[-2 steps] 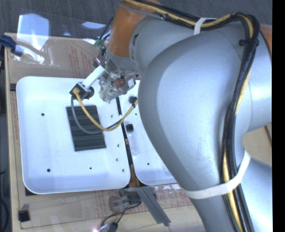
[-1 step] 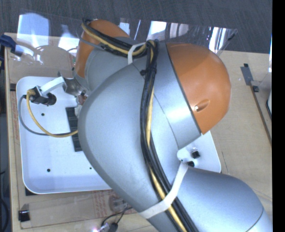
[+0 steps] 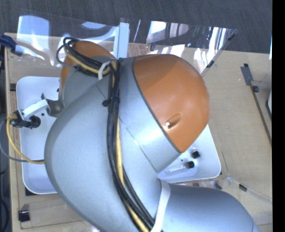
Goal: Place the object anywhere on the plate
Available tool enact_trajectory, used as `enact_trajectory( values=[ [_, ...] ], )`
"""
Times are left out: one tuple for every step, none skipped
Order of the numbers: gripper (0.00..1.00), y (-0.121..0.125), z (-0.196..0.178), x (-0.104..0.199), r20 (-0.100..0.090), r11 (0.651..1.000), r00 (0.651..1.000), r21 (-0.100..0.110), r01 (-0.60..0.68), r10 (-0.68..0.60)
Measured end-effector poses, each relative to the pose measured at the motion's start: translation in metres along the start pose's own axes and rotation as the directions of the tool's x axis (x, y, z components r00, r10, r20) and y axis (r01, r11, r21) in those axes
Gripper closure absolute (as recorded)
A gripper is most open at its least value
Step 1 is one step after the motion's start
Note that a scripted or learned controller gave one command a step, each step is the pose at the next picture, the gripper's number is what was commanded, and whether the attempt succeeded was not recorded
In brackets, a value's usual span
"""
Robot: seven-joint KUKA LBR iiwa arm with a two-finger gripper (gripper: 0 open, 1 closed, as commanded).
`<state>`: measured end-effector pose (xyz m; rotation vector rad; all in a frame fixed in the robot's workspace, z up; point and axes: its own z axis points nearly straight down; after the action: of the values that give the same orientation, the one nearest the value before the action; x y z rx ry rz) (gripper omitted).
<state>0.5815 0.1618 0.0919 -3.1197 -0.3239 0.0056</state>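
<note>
My grey arm (image 3: 108, 149) with its orange joint cover (image 3: 169, 100) spans most of the camera view and reaches over the left bin (image 3: 28, 88). It covers most of both bin floors. A second orange band (image 3: 84, 50) sits at the wrist, above the left bin's far side. A white bracket with a black plug (image 3: 28, 116) and a yellow cable (image 3: 9, 144) juts from the wrist end over the left bin.
A corner of the right bin (image 3: 207, 166) shows below the orange cover. In it lie a small whitish tube with a black end (image 3: 181, 167) and a small black piece (image 3: 195, 154). Clear plastic walls (image 3: 181, 33) stand behind the bins. Bare bench (image 3: 239, 120) lies to the right.
</note>
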Motion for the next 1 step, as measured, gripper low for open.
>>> enact_trajectory(
  values=[
    [1.0, -0.0156, -0.1204, 0.0004, 0.003, 0.937, 0.937, -0.001, 0.35, -0.35]
  ],
)
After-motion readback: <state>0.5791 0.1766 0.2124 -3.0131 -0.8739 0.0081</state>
